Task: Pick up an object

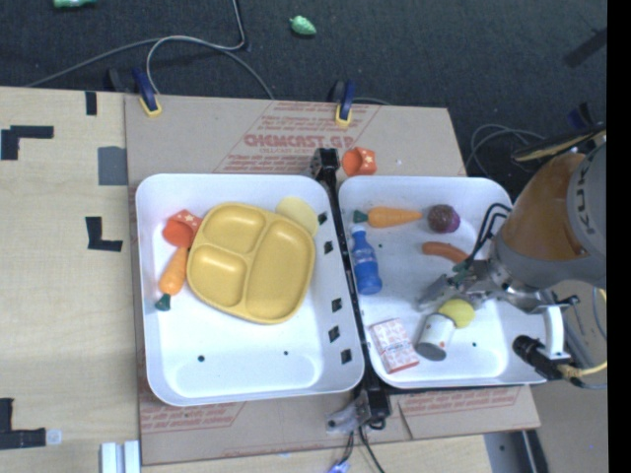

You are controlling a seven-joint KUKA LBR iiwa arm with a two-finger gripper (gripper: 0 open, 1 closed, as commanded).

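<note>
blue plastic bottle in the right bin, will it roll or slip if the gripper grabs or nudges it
The blue plastic bottle lies on its side on the white right bin, so a sideways nudge would probably roll it. Its smooth rounded body may slip between fingers. It looks like a light toy, likely easy to lift.

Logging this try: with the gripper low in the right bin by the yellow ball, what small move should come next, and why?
Probably a short straight lift to test the grasp. The gripper sits right over the yellow ball, with the grey can touching it below. Whether the ball is held cannot be told; lifting straight avoids dragging the can.
</note>
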